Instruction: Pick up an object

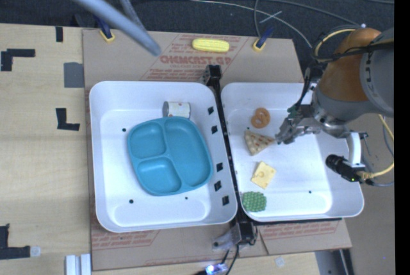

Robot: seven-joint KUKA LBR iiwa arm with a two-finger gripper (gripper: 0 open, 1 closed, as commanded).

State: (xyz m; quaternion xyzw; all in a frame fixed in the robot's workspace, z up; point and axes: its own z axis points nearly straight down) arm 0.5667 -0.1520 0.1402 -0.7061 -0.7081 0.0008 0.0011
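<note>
The right bin (333, 203) holds a brown pretzel (261, 117), a tan cheese wedge (257, 141), a yellow cheese square (263, 174) and a green round piece (254, 201). My gripper (286, 133) hangs low in this bin, just right of the tan wedge and below the pretzel. Nothing shows between its tips. The grey arm with its orange band (349, 75) comes in from the right.
The left bin (109, 203) holds a blue divided plate (169, 155) and a small grey-white can (176, 109) at its far edge. A yellow corn-like piece (210, 45) lies on the cardboard behind the bins. Black clips run along the divider (221, 139).
</note>
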